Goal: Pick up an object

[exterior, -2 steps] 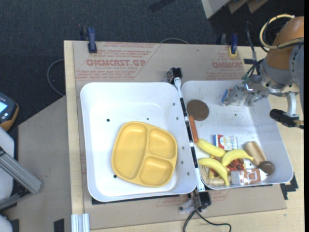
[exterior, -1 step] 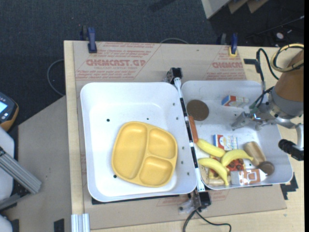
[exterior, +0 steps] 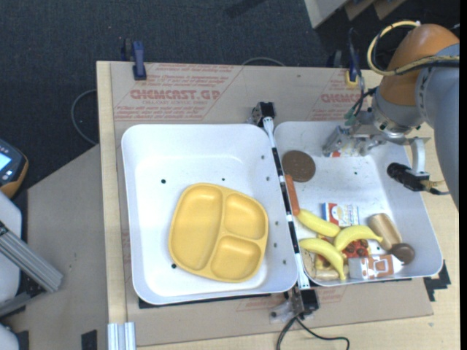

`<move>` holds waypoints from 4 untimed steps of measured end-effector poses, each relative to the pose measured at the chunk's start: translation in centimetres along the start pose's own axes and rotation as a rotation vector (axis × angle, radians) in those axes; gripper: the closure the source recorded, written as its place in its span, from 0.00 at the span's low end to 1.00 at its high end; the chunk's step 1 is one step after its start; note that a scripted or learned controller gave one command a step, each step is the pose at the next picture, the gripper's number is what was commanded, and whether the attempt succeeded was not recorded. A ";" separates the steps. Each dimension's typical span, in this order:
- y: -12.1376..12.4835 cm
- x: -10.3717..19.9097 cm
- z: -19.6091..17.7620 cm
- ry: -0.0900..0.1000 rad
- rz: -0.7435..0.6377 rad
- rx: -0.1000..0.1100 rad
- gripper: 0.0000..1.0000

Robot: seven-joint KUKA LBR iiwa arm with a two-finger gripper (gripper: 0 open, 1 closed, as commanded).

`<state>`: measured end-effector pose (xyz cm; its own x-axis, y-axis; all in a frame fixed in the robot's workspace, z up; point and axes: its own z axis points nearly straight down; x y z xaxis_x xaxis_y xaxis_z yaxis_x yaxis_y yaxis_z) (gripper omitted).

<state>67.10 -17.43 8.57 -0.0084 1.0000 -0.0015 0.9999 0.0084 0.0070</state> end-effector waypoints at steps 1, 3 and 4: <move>-13.8 -4.7 -0.1 0.014 0.013 0.014 0.00; -13.4 -4.0 -6.1 0.001 0.016 0.010 0.00; -10.3 5.0 0.4 0.006 0.000 0.012 0.00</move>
<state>56.73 -12.49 8.08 -0.0082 1.0000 0.0048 1.0000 0.0082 -0.0049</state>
